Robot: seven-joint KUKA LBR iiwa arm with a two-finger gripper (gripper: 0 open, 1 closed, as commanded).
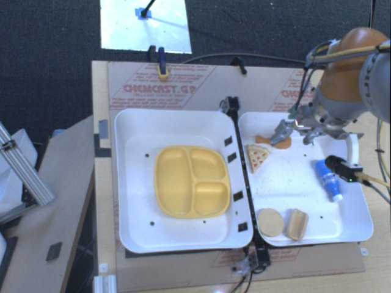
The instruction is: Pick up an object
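White plastic bins sit side by side on the surface: the left bin (131, 133) carries one yellow divided plate (192, 180), and the right bin (360, 224) carries the loose items. Counted there: one toy pizza slice (257, 157) near the divider, one orange-brown flat piece (276, 141) at the back, one blue bottle (328, 180) toward the right wall, one round tan cookie-like disc (271, 222) and one tan bread-like block (297, 224) just beside it at the front.

The gripper (295, 129) is low over the back of the right bin, right by the orange-brown piece, which pokes out from under it. Whether its tips are spread or closed cannot be told from this angle, and nothing is visibly held between them.

As a judgement, the pick is at the reach-and-grasp stage: the arm is positioned at a likely target, but no item is lifted clear of the bin floor. Securing the piece and raising it is all yet to be done.
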